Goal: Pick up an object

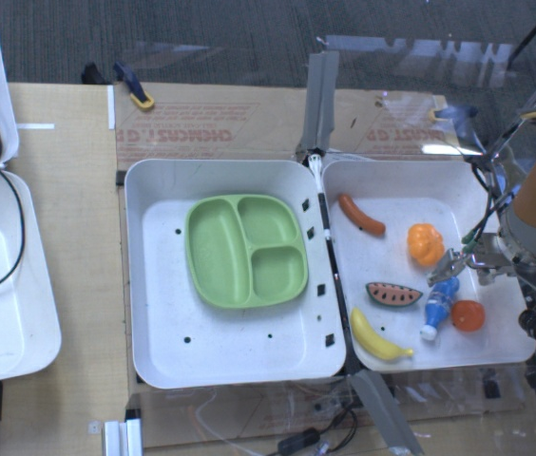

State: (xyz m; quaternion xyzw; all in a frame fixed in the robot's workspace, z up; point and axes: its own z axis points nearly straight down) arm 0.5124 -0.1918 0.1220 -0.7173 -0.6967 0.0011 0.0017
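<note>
The pincer (446,272) is low in the right bin (396,190), its metal fingers (439,274) right at the upper end of a small blue and white bottle (437,307); whether they are clenched on it or released I cannot tell. The bottle lies tilted on the bin floor, cap toward the near rim. Just to its right sits a red tomato (468,315), touching or almost touching it. Left of the bottle lies a watermelon slice (394,294), and nearer the front edge a banana (377,339). Above the pincer sits an orange (426,243), close beside it, and toward the far left of this bin lies a sausage (360,215). The grey arm (534,245) comes in from the right over the bin's edge. The left bin (154,283) holds a green divided plate (246,250). Both bins rest on the desk (68,160), with a white tub (2,283) at the far left
</note>
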